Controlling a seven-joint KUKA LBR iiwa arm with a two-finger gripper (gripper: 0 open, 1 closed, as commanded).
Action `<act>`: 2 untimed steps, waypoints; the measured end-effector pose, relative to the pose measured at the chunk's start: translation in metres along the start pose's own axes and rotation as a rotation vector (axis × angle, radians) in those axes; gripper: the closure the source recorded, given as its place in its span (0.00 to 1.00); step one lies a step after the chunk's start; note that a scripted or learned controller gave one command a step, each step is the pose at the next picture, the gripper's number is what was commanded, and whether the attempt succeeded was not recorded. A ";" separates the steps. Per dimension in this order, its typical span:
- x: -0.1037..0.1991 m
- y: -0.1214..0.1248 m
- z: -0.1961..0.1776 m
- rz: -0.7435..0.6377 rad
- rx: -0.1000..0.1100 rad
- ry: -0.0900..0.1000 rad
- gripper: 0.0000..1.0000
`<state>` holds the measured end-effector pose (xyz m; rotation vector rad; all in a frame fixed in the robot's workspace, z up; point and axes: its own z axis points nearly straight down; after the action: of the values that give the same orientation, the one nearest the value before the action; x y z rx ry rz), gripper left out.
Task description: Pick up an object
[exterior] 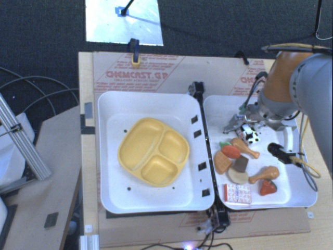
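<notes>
My gripper (238,125) hangs low over the upper middle of the right bin (221,105), reaching in from the right. Just below and right of it lies a small black-and-white toy (252,136), close to the gripper's tip. A toy drumstick (245,147) and a red toy vegetable with a green end (229,151) lie just below that. Nothing shows as lifted off the bin floor.
Lower in the right bin lie an orange slice (222,162), a brown block (241,164), a beige disc (238,176), a second drumstick (265,174), a red strawberry (268,188) and a red-white packet (238,194). The left bin (106,155) holds a yellow divided plate (153,151).
</notes>
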<state>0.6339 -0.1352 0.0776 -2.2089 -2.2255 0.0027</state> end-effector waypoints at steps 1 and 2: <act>-0.028 -0.057 -0.006 0.009 -0.003 -0.003 0.00; -0.028 -0.106 -0.006 0.009 -0.004 -0.002 0.00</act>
<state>0.5284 -0.1642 0.0841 -2.2218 -2.2187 0.0015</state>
